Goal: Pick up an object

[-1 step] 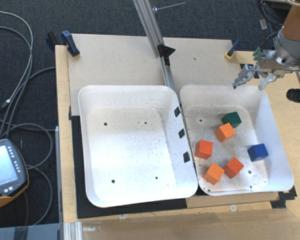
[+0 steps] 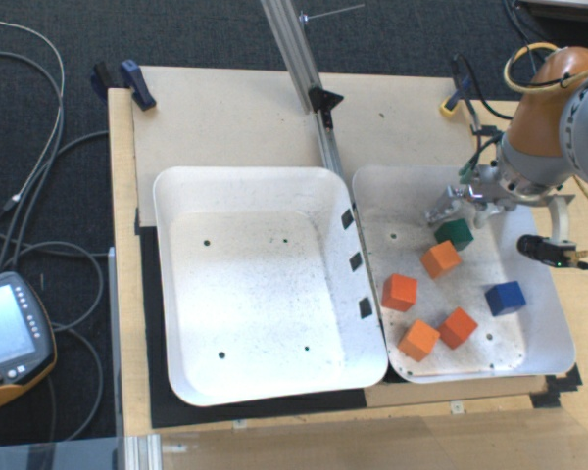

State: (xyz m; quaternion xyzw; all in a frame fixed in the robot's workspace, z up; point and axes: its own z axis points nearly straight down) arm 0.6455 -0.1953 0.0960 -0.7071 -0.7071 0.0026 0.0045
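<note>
The right bin [image 2: 387, 204] holds several small blocks. A dark green block [image 2: 456, 233] lies near the bin's far side, touching a lighter orange block [image 2: 440, 258] just in front of it. Closer to the front sit an orange-red block [image 2: 400, 292], an orange block [image 2: 419, 339] and a red-orange block [image 2: 459, 327]. A blue block [image 2: 505, 298] rests toward the right wall. My gripper [image 2: 459, 204] hangs low over the bin's far right part, directly behind and just above the green block. Nothing is visibly held in it.
The left bin [image 2: 255, 282] sits beside the right one, sharing a raised divider wall with black clips [image 2: 358, 260]. A slanted metal pole [image 2: 292, 47] crosses the back of the bench. Blue clamps [image 2: 137, 81] mark the bench corners. A teach pendant [image 2: 10, 336] and cables lie at left.
</note>
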